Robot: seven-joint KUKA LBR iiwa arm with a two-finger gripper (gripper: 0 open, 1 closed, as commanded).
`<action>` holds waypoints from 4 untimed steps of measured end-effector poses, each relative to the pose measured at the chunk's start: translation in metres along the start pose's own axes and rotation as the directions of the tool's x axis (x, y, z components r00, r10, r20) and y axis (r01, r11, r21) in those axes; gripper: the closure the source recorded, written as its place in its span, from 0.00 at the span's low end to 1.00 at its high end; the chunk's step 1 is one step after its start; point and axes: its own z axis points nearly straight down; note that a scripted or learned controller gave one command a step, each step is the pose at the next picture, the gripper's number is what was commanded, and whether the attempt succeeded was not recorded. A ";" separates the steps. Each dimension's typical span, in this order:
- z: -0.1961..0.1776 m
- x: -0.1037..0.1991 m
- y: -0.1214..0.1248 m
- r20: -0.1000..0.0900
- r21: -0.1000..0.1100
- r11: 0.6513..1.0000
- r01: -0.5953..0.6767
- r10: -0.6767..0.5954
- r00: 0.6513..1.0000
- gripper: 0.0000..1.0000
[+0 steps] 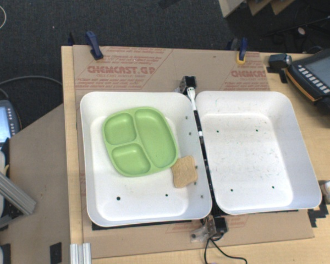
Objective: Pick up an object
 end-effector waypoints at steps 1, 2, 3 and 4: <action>0.136 0.101 -0.018 -0.005 0.011 1.000 0.011 -0.011 1.000 1.00; -0.065 0.154 0.021 0.005 -0.029 1.000 0.009 -0.009 1.000 1.00; -0.021 0.178 -0.054 0.000 0.001 1.000 0.004 -0.004 1.000 1.00; 0.004 0.033 -0.061 0.006 -0.002 1.000 -0.013 0.013 1.000 1.00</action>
